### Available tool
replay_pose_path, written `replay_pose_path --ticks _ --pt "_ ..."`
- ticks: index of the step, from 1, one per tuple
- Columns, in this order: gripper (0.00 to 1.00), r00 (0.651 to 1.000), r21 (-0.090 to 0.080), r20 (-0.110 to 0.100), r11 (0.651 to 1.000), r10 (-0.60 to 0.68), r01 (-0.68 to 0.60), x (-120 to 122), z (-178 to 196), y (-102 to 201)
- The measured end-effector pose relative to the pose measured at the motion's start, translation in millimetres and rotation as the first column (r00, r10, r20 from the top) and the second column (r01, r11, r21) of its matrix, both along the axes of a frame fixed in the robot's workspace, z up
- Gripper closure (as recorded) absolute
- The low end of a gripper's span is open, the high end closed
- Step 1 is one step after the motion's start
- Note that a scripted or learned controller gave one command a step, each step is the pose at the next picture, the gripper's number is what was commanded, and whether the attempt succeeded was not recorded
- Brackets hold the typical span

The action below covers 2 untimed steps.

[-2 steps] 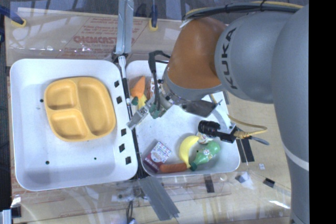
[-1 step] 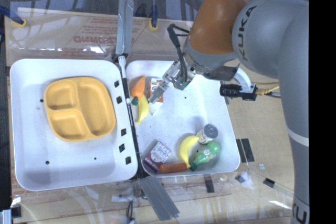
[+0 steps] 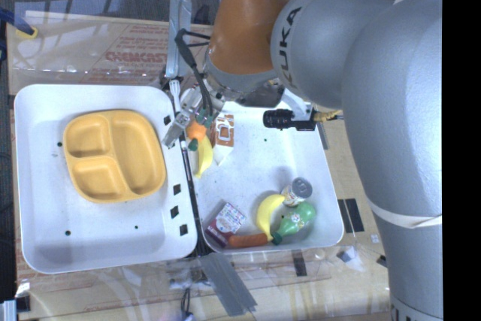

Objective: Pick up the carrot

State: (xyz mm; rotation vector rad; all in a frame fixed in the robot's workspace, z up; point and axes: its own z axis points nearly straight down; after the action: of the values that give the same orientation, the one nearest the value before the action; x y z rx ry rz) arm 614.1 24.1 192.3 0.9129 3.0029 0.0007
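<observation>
The carrot point(image 3: 195, 131) is a small orange piece with a green top, lying at the left wall of the right bin point(image 3: 255, 169), just above a yellow banana point(image 3: 204, 156). My gripper point(image 3: 185, 119) is down at that same spot, right against the carrot's upper left side. Its metal parts overlap the bin divider. The orange band of the arm point(image 3: 244, 26) hangs above and hides the bin's far edge.
A yellow divided plate point(image 3: 113, 155) lies in the left bin point(image 3: 45, 237). The right bin also holds a brown-and-white packet point(image 3: 224, 133), a small red-and-white packet point(image 3: 228, 219), a red sausage point(image 3: 246, 240), a yellow lemon point(image 3: 268, 211) and a green bottle point(image 3: 294, 217).
</observation>
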Motion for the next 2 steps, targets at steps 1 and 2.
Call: replay_pose_path --ticks 1,2 --pt "1.00 1.000 -0.001 0.004 1.000 0.004 -0.004 1.0 10.9 0.2" --pt "0.00 1.000 -0.001 0.004 1.000 0.004 -0.004 1.0 10.9 0.1"
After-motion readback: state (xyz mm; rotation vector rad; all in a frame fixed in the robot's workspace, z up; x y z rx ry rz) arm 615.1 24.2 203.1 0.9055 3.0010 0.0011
